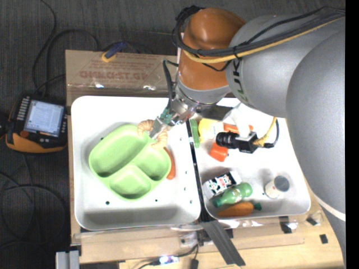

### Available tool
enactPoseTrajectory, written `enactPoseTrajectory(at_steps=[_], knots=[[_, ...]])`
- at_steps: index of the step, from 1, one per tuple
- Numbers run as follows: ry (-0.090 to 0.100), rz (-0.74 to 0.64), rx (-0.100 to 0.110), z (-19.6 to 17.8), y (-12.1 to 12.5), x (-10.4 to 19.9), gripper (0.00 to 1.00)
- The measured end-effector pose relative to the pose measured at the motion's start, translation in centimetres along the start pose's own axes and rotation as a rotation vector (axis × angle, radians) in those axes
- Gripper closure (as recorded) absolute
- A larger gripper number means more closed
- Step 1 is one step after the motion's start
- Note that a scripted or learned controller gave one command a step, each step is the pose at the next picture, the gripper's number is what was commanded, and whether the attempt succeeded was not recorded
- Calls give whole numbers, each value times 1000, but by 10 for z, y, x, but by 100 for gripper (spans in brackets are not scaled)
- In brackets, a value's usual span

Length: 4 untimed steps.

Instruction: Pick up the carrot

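The gripper [159, 126] hangs over the left bin [98, 108], at the green tray's [126, 158] upper right edge (its grip state cannot be told). The carrot [235, 209] lies in the right bin [297, 178], at the front wall, below a green bottle [235, 194].

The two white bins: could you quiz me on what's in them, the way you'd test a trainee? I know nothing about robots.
1. True or false: the gripper hangs over the right-hand bin.
2. The green divided plate lies in: A) the left-hand bin; B) the right-hand bin; C) neither, it sits on the bench.
3. Fill in: the carrot lies near the right-hand bin's near edge, right beside a green ____.

Key
1. False: it is over the left-hand bin, at the plate's far edge.
2. A.
3. Bottle.
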<state>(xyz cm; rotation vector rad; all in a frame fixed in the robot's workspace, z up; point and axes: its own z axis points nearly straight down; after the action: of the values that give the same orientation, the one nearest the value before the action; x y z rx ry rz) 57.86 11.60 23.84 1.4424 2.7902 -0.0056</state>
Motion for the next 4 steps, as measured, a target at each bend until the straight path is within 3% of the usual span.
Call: enactPoseTrajectory(at_steps=[1,2,3,4], knots=[[4,49,1,24,22,50,100],[3,-209,-1,14,30,113,100],[1,-395,0,20,-1,137,100],[2,-674,-1,21,-9,150,100]])
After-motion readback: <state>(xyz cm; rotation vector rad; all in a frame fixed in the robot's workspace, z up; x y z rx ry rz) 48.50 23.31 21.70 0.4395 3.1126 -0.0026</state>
